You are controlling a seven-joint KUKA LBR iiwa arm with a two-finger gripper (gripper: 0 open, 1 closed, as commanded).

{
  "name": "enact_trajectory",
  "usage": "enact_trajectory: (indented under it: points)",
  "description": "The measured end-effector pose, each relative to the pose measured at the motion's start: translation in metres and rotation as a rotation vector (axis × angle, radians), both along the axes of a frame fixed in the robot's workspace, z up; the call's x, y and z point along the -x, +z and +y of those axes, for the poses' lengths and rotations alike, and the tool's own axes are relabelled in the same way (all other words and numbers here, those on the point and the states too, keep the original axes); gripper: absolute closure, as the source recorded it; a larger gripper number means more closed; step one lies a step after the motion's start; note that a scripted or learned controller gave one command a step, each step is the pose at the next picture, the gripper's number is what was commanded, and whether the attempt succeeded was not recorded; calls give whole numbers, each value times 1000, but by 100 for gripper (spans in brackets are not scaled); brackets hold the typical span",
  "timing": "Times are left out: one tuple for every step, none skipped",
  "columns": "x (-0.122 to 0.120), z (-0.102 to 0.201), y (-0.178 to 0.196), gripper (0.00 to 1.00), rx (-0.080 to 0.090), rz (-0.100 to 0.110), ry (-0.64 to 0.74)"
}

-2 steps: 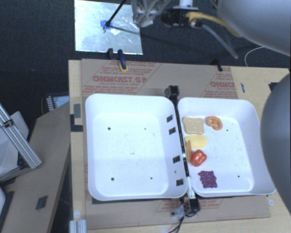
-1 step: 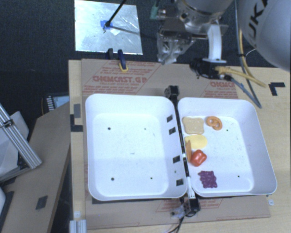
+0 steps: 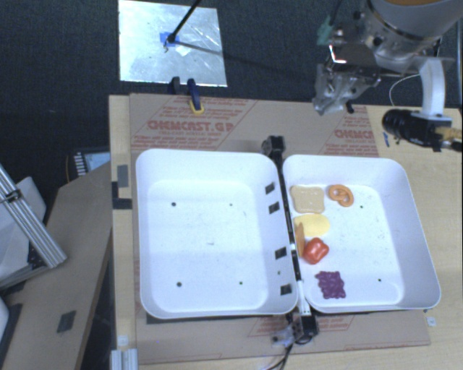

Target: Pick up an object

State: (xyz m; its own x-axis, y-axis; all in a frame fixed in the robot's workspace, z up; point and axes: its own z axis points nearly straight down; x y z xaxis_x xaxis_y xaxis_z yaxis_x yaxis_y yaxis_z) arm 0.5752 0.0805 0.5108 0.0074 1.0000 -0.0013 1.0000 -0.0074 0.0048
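Right bin (image 3: 405,217): toast (image 3: 307,199), pretzel (image 3: 340,194), pepper (image 3: 315,250), grapes (image 3: 331,284) bunched at its left wall; my gripper (image 3: 334,97) parked high behind, carrying nothing, finger state I cannot tell, leaving the view clear

Arm (image 3: 405,22) (upper part) beyond top edge

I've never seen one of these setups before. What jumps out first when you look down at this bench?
The small cluster of colourful toy foods against the right bin's left wall: a slice of bread, a pretzel, a red pepper and a purple bunch of grapes. Next, the gripper hangs above the bench, beyond the bins' far edge. A crinkled silver sheet lies on the dark floor at upper left.
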Motion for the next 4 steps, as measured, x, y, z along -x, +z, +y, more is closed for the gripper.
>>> enact_trajectory:
  points:
    - [46, -102, 27, 100, 2, -2, -2]
    - [90, 6, 25, 100, -4, 3, 21]
    - [90, 109, -51, 100, -2, 11, 21]
    - [62, 81, 29, 100, -4, -6, 6]
